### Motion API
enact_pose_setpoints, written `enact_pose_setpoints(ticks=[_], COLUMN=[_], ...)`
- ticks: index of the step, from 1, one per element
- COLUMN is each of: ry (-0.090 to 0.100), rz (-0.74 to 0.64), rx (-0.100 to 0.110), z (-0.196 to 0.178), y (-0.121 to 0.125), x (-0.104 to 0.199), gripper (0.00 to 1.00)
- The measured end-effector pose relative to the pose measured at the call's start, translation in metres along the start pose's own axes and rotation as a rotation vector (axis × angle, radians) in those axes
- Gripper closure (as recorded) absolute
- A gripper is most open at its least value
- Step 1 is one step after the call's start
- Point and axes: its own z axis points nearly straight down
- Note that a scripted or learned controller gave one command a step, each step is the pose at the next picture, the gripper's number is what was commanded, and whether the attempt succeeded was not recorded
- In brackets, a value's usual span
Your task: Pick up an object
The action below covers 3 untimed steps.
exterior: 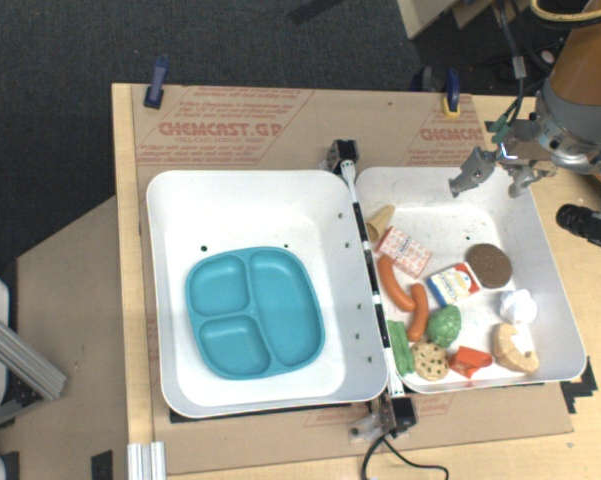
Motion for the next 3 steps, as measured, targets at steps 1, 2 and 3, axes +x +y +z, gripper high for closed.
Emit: enact_pose_setpoints(ticks=[1, 2, 3], ry=[0.0, 0.006, 0.002], rz=[0.006, 0.0, -0.002], rx=[0.007, 0.012, -0.004], z=[0.053, 0.128, 0.163], y=[-0.044, -0.109, -0.057], x=[-0.063, -0.016, -0.041], gripper=[0.0, 0.0, 0.0])
